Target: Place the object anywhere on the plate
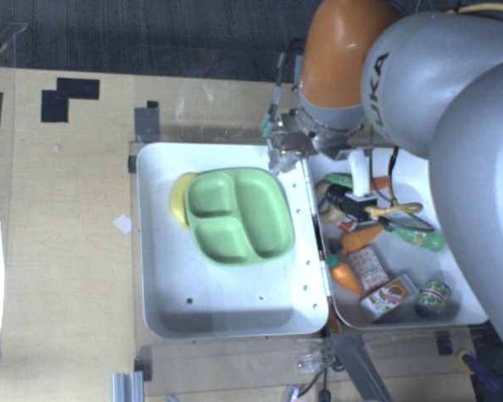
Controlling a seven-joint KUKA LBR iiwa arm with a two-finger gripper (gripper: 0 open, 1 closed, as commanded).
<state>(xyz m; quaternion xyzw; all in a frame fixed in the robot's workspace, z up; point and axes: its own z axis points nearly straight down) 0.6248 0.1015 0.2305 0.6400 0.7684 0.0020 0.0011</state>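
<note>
The gripper (pixel 283 156), spread or closed I cannot tell, is hovering beside the plate (pixel 239 214), while the carrot (pixel 362 238) is looking light, stiff and slick, likely best pinched mid-body.

text read: "KUKA" | on: grey arm (pixel 419 65) casing, letters running vertically beside orange band (pixel 344 44) | packet (pixel 388 298) print in right bin: illegible

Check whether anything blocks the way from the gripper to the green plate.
Nothing visible does. The gripper hangs at the upper right corner of the left bin, just off the green plate. The plate's three sections lie open, with something yellow tucked under its left edge. The food items sit in the right bin.
</note>
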